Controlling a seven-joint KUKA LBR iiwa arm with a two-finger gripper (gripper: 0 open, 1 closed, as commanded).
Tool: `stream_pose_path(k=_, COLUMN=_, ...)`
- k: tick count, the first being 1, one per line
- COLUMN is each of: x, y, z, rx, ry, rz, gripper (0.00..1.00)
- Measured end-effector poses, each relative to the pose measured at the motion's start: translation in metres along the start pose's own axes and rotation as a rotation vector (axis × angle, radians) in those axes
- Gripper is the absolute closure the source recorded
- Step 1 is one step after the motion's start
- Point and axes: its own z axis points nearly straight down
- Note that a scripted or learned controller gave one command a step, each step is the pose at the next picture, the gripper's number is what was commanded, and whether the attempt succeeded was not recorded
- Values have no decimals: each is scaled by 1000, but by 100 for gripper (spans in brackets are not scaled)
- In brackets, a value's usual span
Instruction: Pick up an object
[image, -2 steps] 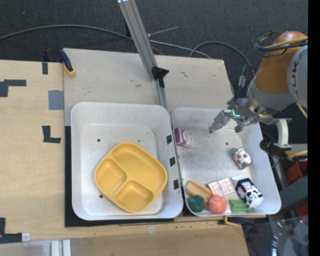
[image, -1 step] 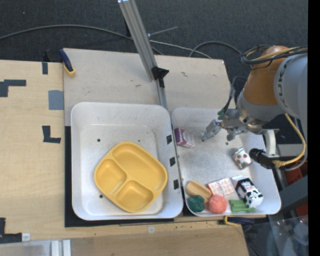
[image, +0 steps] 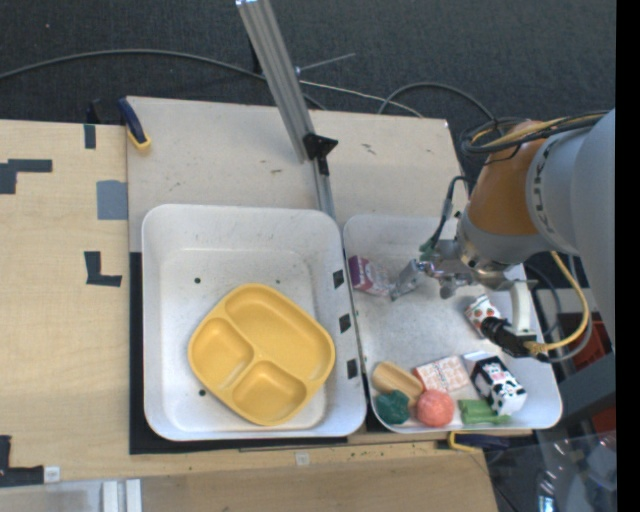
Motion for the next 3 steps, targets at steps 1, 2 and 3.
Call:
stream_pose_path(k=1, x=0, y=0, z=35, rx=-6, ry=-2, rz=0, gripper=0)
stream_pose_path(k=2, x=1, y=0, z=24, rx=-5, ry=0, rz=-1, gripper=100)
stream_pose_path(k=3, x=7, y=5, z=-36, rx=-11, ry=-1, rz=-1, gripper=100)
